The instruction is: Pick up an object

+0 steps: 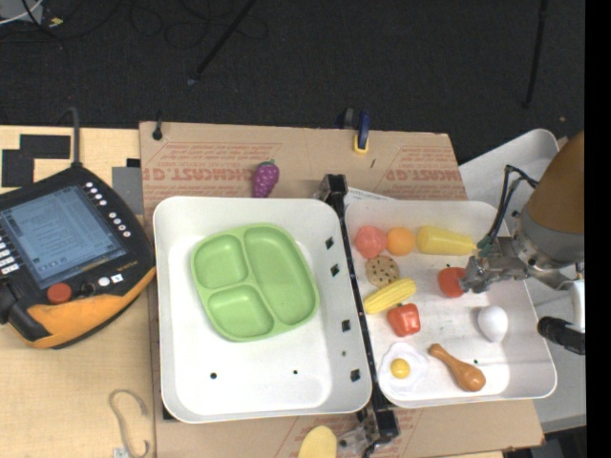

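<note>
The right bin holds several toy foods: a pink peach, an orange, a yellow piece, a cookie, a corn cob, a red pepper, a red tomato, a white egg, a fried egg and a drumstick. My gripper reaches in from the right and sits low in the bin, right against the tomato's right side. The egg lies just below it.
The left bin holds a green divided plate. Purple grapes lie on the cardboard behind it, and a yellow lemon lies in front. A teach pendant rests at the far left. A clamp stands at the back edge.
</note>
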Robot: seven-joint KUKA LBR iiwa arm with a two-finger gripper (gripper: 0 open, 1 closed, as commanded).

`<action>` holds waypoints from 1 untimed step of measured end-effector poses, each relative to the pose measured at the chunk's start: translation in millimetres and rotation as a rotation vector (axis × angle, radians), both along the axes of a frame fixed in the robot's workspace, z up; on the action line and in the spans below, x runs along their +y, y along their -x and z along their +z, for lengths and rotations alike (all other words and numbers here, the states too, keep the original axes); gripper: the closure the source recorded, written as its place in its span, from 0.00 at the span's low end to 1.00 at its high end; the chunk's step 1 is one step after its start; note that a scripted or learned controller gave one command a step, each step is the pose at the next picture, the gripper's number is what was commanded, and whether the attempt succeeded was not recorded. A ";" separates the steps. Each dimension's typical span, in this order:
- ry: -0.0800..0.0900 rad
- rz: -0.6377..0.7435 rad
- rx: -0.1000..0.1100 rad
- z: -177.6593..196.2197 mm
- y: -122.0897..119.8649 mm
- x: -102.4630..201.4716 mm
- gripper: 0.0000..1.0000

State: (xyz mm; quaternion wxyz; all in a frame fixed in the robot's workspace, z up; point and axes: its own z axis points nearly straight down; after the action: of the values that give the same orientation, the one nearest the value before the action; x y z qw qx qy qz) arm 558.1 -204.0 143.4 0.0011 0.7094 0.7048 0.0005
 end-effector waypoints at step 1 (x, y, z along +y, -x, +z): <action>0.000 0.006 0.000 42.7 -3.3 -2.3 1.00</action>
State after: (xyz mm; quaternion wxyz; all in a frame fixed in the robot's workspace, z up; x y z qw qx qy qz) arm 561.4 -206.3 186.2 0.0013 0.7075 0.7068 0.0006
